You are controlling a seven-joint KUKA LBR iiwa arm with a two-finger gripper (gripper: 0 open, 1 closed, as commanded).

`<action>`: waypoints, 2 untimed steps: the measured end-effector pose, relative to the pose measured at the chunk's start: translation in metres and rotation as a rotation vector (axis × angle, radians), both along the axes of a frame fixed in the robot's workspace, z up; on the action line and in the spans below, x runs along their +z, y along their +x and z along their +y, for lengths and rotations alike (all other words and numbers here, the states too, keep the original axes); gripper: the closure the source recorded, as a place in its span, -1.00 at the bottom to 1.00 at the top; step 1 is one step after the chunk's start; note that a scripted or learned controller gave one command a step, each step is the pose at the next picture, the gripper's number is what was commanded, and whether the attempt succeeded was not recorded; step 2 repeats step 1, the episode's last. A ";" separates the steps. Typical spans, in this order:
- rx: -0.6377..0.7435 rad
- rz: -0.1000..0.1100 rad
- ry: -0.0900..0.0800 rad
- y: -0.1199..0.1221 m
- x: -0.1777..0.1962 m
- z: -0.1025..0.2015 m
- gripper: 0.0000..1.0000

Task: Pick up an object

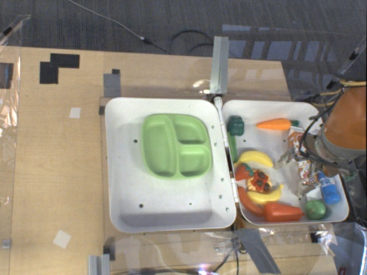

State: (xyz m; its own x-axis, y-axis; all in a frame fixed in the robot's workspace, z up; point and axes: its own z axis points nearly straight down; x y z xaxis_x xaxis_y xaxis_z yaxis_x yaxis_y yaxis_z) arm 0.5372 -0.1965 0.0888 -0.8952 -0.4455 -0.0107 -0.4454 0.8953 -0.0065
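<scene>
Your arm (347, 125) comes in over the right bin (269, 103), and its fingers (304, 168) hang low among the toys at that bin's right side. The wrist and cables hide so much that you cannot tell whether they are wide or narrow, and nothing can be seen gripped between them. Just beside the fingers, toward the camera's near edge, lies a blue object (330, 192), with a green lime (315, 209) next to it against the bin's front wall. A red pepper (282, 212) lies a little further from the fingers, on their camera-left side along the same wall. Further left of the fingers you have a yellow banana (256, 158). A second banana (269, 196) lies below it, and a small red and dark toy (260, 181) sits between the two. A strawberry (243, 171) touches the first banana's left end. Beyond the fingers, toward the far wall, an orange carrot (274, 124) lies on its side. A dark green block (235, 125) sits near it in the bin's far left corner. Well apart from the fingers, the left bin (123, 176) holds a light green divided plate (176, 145), lying flat. Both bins rest on the wooden surface (51, 171).
</scene>
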 end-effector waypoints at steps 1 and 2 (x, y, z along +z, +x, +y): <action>-0.034 -0.001 -0.001 0.010 0.000 0.028 -1.00; -0.034 -0.001 -0.001 0.010 0.000 0.028 -1.00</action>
